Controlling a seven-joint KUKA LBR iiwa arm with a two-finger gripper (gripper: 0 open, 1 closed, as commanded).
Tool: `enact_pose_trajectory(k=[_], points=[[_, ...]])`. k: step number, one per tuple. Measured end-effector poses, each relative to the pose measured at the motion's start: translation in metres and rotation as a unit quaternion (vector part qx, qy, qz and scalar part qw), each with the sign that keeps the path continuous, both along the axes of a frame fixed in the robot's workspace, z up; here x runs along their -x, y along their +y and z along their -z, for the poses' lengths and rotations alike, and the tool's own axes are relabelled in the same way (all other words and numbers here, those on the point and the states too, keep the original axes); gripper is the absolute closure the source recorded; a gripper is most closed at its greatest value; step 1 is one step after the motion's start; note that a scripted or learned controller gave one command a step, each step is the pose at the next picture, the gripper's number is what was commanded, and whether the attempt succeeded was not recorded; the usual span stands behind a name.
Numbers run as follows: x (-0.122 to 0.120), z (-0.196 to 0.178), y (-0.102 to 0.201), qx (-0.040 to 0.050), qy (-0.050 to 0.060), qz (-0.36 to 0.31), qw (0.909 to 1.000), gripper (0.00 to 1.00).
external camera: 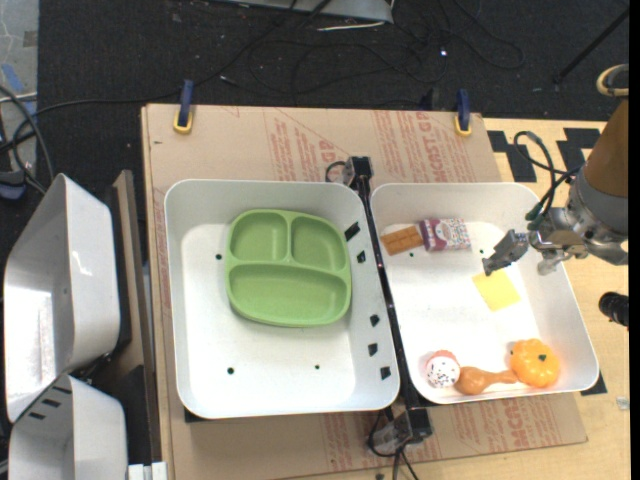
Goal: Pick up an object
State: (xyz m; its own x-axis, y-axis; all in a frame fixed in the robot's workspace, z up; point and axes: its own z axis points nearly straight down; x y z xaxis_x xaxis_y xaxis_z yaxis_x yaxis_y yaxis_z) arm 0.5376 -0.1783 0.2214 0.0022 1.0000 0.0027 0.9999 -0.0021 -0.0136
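Note:
In the right bin (560, 298) lie a flat yellow square (497, 291), a purple snack packet (444, 233) with a brown bar (401, 239) beside it, an orange pumpkin toy (534, 362), an orange gourd-shaped piece (482, 377) and a white speckled ball (441, 371). My gripper (527, 253) reaches in from the right and hangs over the bin's right half, just above and right of the yellow square. Its fingers (503, 252) stand spread open with nothing between them.
A green divided plate (289, 268) rests in the left bin (200, 368). A black divider (375, 278) runs between the two bins. Yellow clamps (183, 118) hold the cardboard base at the back. Spare white bins (60, 268) stand off the bench at left.

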Motion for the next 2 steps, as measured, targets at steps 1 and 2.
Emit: enact_pose_trajectory(k=[1, 2], points=[[-0.003, -0.007, 0.001, 0.0012, -0.006, -0.002, 1.0, 0.0], [0.007, 0.051, 0.002, 0.0006, -0.004, 0.0, 1.0, 0.0]])
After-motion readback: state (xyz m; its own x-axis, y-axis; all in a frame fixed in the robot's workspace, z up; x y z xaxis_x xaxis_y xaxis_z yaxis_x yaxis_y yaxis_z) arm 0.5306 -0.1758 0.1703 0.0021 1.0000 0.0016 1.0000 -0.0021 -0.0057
